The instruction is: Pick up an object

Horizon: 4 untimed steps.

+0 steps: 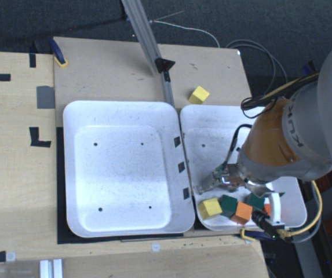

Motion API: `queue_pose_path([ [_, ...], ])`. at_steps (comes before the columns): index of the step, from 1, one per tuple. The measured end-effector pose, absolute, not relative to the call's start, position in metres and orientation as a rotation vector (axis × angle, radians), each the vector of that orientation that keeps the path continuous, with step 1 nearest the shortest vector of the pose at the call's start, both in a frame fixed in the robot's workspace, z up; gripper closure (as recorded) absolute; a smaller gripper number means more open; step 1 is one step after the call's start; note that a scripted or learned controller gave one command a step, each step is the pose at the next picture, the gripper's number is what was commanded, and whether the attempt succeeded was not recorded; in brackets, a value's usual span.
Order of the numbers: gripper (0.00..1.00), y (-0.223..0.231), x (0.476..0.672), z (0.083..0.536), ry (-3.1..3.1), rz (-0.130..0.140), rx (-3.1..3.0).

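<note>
Near the front of the right bin (212,126) sit three small blocks close together: a yellow block (210,207), a green block (229,204) and an orange block (243,212). The fingers (212,181) hang just behind the yellow block, a little farther back in the bin. They hold nothing, and I cannot tell how wide they are. Farther back, another yellow cube (199,95) lies on the desk (108,68).

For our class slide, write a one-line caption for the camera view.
KUKA arm's gripper hovers above coloured blocks in the right bin.
</note>
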<state>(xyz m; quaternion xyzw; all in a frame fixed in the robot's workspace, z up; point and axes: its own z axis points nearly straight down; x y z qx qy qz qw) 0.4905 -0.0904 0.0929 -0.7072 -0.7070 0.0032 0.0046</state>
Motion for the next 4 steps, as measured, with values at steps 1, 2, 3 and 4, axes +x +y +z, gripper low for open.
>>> queue_pose_path([
  [1, 0.00, -0.115, 0.488, 0.157, -2.223, -0.002, -2.225],
  [2, 0.00, -0.116, 0.493, 0.089, -2.220, 0.005, -2.218],
  [3, 0.00, -0.123, 0.533, 0.131, -2.226, -0.002, -2.222],
  [4, 0.00, -0.088, 0.555, 0.089, -2.224, 0.003, -2.214],
])
